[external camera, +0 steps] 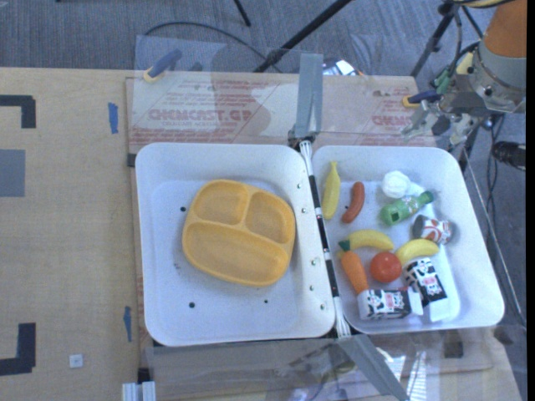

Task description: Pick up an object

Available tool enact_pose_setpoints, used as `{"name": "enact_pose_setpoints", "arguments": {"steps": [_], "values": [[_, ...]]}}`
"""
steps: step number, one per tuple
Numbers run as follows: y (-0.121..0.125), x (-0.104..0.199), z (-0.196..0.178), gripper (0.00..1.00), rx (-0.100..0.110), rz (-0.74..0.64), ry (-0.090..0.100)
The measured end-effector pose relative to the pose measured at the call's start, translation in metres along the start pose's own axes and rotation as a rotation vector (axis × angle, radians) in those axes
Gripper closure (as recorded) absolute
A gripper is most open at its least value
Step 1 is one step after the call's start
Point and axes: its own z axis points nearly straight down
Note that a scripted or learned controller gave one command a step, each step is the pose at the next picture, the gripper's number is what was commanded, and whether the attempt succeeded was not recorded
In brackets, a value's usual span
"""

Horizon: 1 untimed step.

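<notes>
Toys: a heap of small plastic play foods lies in the right white bin [476, 224].
Bananas: one yellow toy banana [331, 189] stands on end by the bin's left wall; two more, [370, 239] and [416, 250], lie near the middle.
Sausage: a red-orange toy sausage [354, 201] lies just beside the first banana.
Bottle: a green toy bottle [405, 208] lies tilted, with a round white lump [394, 183] above it.
Tomato: a red round toy tomato [384, 266] sits between an orange toy carrot [354, 271] and a white cow-print milk carton [433, 289].
Second carton: another cow-print carton [383, 303] lies at the front.
Plate: a yellow plastic plate with three sections [239, 231] rests in the left white bin [159, 224].
Pincer: the grey pincer [439, 122] hangs over the tabletop [58, 224] past the right bin's far corner, well apart from the toys; I cannot tell if it is spread or pressed together.
Arm: the orange band [508, 27] shows above it.
</notes>
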Motion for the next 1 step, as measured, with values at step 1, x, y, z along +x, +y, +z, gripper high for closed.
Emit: {"name": "enact_pose_setpoints", "arguments": {"steps": [1], "values": [[-0.0791,-0.0407,0.0441,0.00,0.000,0.089,-0.001]]}}
